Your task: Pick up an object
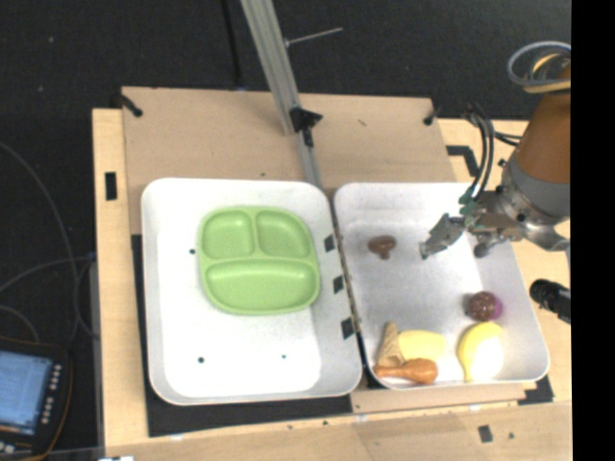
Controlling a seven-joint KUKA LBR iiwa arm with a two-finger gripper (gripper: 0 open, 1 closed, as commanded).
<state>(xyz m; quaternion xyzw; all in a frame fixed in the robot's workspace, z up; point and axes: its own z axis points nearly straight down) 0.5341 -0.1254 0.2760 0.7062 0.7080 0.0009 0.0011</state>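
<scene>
My gripper hangs over the upper middle of the right bin, its two dark fingers spread apart with nothing between them. A small brown mushroom-like piece lies to its left on the bin floor. Below the gripper sits a dark purple round fruit. Along the bin's near edge lie a yellow lemon-like piece, a pale yellow wedge and an orange carrot-like piece.
The left bin holds a green divided plate. A slanted metal pole rises behind the bins. Cables hang beside the arm's wrist at the right. A dark divider with clips runs between the bins.
</scene>
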